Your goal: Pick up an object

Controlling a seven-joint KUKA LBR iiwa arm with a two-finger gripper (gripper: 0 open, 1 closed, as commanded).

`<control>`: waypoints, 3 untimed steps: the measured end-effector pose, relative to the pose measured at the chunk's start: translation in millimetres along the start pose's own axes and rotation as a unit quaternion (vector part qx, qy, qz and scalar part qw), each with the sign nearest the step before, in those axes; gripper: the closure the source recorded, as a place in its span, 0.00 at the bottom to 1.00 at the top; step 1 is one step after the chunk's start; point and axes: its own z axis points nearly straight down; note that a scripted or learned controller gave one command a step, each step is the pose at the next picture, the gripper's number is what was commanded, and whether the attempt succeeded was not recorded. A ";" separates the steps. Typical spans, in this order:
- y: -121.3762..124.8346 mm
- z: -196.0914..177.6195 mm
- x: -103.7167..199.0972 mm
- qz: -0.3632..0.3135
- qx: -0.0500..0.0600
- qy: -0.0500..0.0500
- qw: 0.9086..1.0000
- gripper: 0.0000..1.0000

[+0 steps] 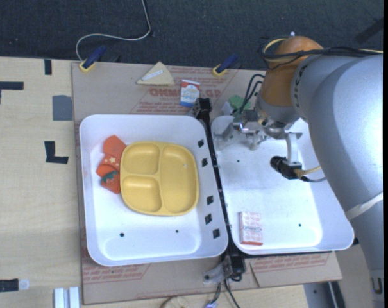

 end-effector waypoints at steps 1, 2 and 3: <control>-7.4 -0.2 -0.1 0.000 -0.001 0.000 1.000 0.00; -7.0 -10.6 0.2 -0.001 -0.001 0.000 1.000 1.00; -7.0 -10.6 0.2 -0.001 -0.001 0.000 1.000 0.00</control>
